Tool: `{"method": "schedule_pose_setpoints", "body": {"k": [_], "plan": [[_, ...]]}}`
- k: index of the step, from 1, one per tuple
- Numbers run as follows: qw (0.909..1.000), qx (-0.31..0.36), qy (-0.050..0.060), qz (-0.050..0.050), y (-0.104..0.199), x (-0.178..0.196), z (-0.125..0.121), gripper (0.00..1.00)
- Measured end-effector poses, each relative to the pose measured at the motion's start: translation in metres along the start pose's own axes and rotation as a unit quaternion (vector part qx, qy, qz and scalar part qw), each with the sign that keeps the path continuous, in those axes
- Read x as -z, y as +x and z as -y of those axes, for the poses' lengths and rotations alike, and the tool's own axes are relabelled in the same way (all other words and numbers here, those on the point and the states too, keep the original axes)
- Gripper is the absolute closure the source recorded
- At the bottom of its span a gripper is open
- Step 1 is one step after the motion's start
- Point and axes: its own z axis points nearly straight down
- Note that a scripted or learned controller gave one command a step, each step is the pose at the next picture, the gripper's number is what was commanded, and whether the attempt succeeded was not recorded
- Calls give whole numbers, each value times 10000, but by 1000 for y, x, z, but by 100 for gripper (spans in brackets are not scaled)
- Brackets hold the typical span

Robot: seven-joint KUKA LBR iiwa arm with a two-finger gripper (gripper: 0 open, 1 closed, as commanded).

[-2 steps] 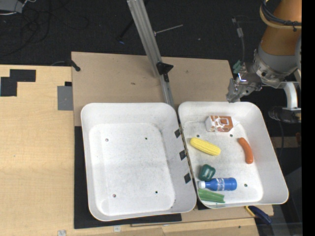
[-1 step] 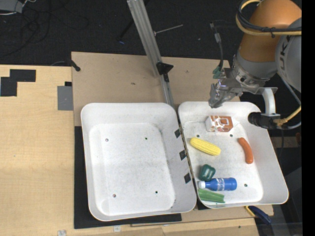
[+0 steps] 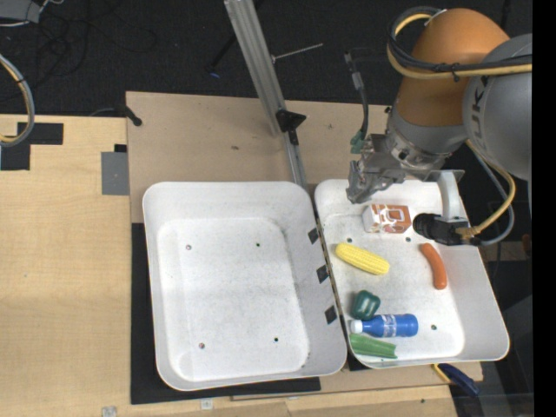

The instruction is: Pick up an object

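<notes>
The right bin [image 3: 473, 311] holds a yellow corn cob [image 3: 362, 258], an orange-red sausage [image 3: 435, 265], a small orange-and-white carton [image 3: 388, 218], a dark green pepper-like piece [image 3: 366, 303], a blue bottle with a white cap [image 3: 387, 326] and a flat green pod [image 3: 373, 347]. My gripper [image 3: 359, 188] hangs over the bin's back left corner, above and to the left of the carton. Its fingers look close together with nothing visible between them. The arm's orange band and grey wrist rise behind it at the upper right.
The left bin [image 3: 174, 207] lies beside the right one, joined by black clips [image 3: 318, 254]. A slanted metal rail [image 3: 261, 68] runs down to the gap between the bins. A black cable fitting [image 3: 434, 227] sits over the right bin's back edge.
</notes>
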Motion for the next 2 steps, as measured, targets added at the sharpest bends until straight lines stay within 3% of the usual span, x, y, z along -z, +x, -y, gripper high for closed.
{"method": "schedule_pose_setpoints", "body": {"k": [2], "plan": [[10000, 10, 3, -1, 113, -24, 33, 100]]}}
